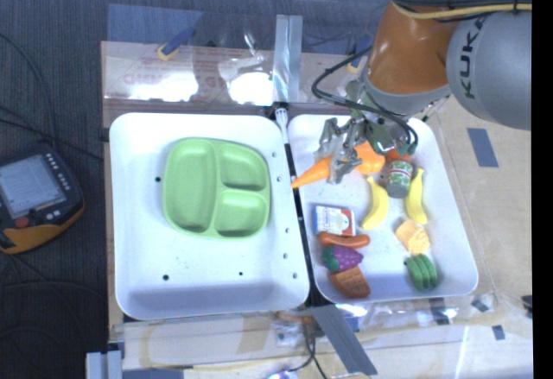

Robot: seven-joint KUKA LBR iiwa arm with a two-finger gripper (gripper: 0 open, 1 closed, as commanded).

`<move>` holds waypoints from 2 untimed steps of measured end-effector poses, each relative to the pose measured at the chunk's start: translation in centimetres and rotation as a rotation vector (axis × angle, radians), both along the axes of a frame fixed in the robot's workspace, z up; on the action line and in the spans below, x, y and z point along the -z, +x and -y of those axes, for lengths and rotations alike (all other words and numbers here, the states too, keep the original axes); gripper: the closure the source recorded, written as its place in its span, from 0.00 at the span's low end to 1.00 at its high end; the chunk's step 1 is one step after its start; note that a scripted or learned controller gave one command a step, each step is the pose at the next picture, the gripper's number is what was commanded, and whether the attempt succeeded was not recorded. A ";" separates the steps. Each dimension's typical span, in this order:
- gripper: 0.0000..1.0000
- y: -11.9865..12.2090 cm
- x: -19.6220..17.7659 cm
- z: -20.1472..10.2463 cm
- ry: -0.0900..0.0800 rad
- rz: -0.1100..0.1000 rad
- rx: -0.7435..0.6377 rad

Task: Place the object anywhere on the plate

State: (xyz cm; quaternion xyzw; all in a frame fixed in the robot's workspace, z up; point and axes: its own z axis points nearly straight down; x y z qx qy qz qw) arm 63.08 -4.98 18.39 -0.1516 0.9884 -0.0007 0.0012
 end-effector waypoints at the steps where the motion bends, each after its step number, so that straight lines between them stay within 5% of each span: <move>1: 1.00 1.1 0.2 -7.3 0.003 -0.002 -0.078; 2: 0.00 1.1 0.1 -7.1 0.003 -0.001 -0.074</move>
